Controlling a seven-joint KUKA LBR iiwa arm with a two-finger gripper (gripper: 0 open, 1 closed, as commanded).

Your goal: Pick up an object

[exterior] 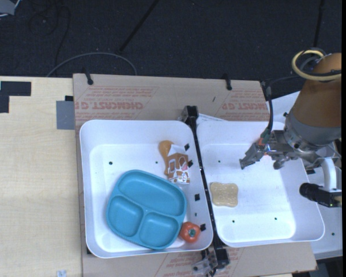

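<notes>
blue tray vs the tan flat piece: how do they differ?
Bin: the blue tray lies in the left bin; the tan flat piece lies in the right bin.
Size: the tray is far larger than the tan piece.
Shape: the tray has three compartments; the tan piece is a plain rounded slab.
Neighbours: the tray lies close to a small red-orange object; the tan piece lies alone.
Shared: both lie flat, away from the gripper.

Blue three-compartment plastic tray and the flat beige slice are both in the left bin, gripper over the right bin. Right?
Not quite. The camera view shows the flat beige slice lying in the right white bin, not the left. The blue three-compartment plastic tray is in the left white bin, and the gripper is over the right bin.
</notes>
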